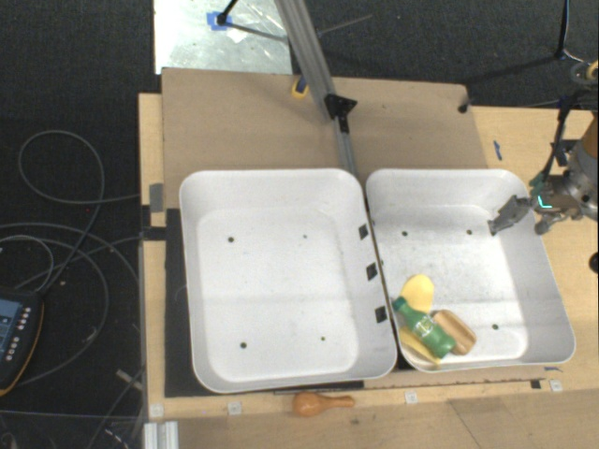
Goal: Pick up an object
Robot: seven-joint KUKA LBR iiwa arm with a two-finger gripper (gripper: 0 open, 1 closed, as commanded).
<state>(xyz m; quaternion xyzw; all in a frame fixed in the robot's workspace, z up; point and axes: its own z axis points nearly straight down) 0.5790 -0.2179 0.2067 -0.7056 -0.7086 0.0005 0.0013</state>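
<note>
Up at the right bin's three o'clock rim hangs the end effector, a dark grey metal claw grasping nothing; whether it is released or clenched cannot be told. Likely it waits above before descending. At the bin's six o'clock, three candidates crowd the low corner, touching: a glossy green bottle, a rounded yellow piece, a tan bun-shaped toy. Outside, on the bench, lies an orange pear-shaped piece.
</note>
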